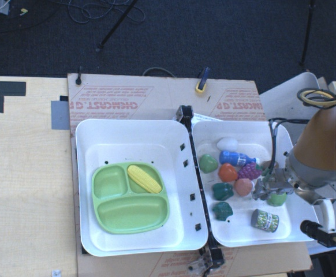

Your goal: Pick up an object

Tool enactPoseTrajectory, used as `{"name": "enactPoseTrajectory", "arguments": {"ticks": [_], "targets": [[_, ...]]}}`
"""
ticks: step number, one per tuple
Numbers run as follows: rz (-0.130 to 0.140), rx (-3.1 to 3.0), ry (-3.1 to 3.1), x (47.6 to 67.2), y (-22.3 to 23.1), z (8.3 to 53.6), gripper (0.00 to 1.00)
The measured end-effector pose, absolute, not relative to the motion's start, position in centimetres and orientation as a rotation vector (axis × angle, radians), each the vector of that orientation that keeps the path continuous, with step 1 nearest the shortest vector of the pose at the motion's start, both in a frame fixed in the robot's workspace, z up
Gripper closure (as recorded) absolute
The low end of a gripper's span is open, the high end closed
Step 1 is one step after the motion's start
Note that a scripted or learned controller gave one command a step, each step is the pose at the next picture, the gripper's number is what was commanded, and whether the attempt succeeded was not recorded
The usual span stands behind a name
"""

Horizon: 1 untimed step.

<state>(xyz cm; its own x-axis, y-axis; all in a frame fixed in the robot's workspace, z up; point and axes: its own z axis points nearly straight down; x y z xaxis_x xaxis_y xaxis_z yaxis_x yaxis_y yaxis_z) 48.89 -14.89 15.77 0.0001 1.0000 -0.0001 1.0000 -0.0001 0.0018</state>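
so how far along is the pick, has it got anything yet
Nothing is visibly lifted yet. The gripper is down in the right bin, among the toy pile beside the pink ball and the green piece. A grasp and a lift are left. The corn sits in the green tray.

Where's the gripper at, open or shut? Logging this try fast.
Gripper: low in the right bin among the toys; open or closed cannot be told, and no object shows in it.

Bright, even light — slightly soft
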Motion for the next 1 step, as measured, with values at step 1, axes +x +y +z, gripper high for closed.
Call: {"name": "enactPoseTrajectory", "arguments": {"ticks": [1], "targets": [[0.003, 2.219, 2.222, 49.54, -14.05, 20.94, 1.00]]}}
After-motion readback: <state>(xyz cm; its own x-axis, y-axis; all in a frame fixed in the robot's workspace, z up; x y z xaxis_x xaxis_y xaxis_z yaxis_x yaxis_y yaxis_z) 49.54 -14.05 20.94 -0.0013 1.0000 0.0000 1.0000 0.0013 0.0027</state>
